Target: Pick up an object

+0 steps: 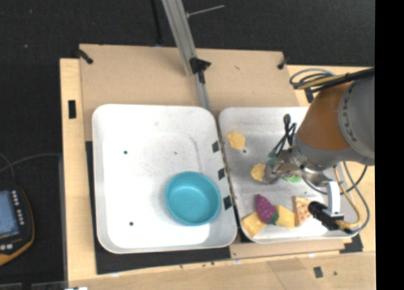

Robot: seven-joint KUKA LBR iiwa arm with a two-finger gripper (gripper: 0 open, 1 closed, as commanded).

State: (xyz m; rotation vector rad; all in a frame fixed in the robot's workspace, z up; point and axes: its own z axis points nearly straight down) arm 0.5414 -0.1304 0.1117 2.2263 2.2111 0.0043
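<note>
My gripper [275,174] is low in the right bin [252,121], just right of a small yellow piece [258,172]. A green thing [291,178] peeks out beside the gripper. Another yellow piece [236,140] lies farther back in this bin. Near its front edge are a purple toy [266,208], a yellow wedge [253,223], a second yellow chunk [285,217] and a pizza-like slice [302,209]. A blue bowl [192,198] sits in the left bin [126,131]. Nothing can be made out between the fingers.
A metal pole [180,26] slants across the back of the bench to the bins' junction. Cables [309,79] loop behind the arm at the right. A handheld controller [11,219] lies off the bench at far left.
</note>
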